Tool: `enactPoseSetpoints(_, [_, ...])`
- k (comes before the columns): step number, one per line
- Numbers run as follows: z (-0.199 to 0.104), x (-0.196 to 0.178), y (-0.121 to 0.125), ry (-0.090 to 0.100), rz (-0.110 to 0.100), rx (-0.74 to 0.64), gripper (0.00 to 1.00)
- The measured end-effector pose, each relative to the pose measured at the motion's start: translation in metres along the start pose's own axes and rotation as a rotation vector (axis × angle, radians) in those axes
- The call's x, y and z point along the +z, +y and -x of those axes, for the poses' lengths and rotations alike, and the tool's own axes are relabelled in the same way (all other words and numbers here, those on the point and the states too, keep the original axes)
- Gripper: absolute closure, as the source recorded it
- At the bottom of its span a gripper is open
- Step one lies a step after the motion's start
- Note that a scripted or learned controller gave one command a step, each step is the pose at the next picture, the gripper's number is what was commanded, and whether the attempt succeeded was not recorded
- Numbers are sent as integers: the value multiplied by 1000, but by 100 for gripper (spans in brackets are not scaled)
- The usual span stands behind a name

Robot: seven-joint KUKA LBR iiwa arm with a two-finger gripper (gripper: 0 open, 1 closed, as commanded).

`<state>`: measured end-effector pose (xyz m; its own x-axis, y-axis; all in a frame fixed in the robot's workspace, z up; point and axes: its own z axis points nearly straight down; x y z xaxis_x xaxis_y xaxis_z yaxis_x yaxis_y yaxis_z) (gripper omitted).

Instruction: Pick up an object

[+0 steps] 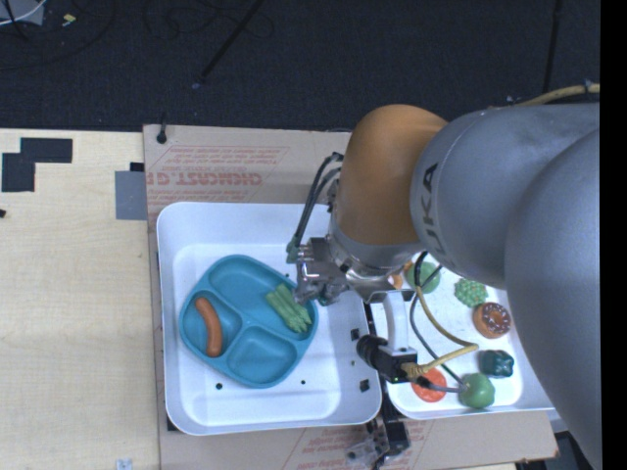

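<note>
Camera view | green bean pod (290,307) lies on blue tray (235,360), left bin, long axis diagonal | your gripper (312,284) sits at its upper-right end | jaws' state: cannot tell, probably hidden by wrist

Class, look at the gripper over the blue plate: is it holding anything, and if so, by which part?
It cannot be told. The gripper sits right at the green food on the blue plate, but the wrist hides any grasp.

A green bean bundle (290,307) lies slantwise on the blue divided plate's (235,355) right rim, left bin.
</note>
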<state>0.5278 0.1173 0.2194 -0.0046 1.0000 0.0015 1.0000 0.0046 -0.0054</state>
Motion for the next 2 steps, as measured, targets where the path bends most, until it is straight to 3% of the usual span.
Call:
enactPoseSetpoints(1, [7, -16, -12, -1, 2, 7, 100])
enactPoseSetpoints(2, [10, 2, -9, -3, -1, 7, 100])
